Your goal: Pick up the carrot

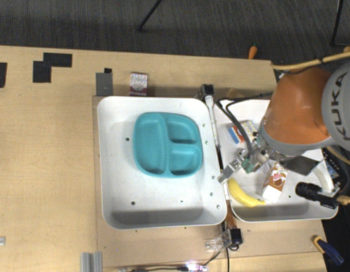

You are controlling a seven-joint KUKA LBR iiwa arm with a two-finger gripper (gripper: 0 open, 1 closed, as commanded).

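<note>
Where a wooden bench [45, 169] bears two shallow white bins side by side, the left bin [115, 208] holds a teal divided plate [166, 143], and the grey-and-orange arm [297, 109] reaches in over the right bin [288, 213]. Its gripper [248, 163] hangs low near that bin's left wall, just above a yellow banana [243, 194] and beside a small brown packet [275, 181]. Whether the gripper is released or clenched cannot be told. The carrot's place cannot be told either, as the arm hides much of the right bin.
</note>
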